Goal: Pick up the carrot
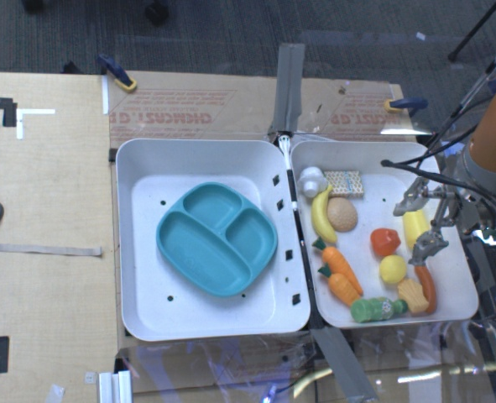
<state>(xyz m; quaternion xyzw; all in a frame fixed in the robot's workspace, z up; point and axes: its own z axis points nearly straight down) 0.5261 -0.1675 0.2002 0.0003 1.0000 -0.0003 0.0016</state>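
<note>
1. Tool (424,225) hanging over the right side of the right bin (373,154), fingers spread apart, nothing between them
2. Carrot (338,263) lying to the tool's left and a little nearer the camera, on the bin floor, well apart from the fingers, green end toward the banana (320,215)
3. Second orange piece (345,290) just beyond the carrot from the tool, touching it
4. Yellow block (415,225) right under the tool; red tomato (384,241) and yellow lemon (392,269) between tool and carrot
5. Sausage (426,285) and green vegetable (378,310) nearer the camera than the tool
6. Blue divided plate (217,238) far to the tool's left, in the left bin (138,250), on the tabletop (46,191)
</note>
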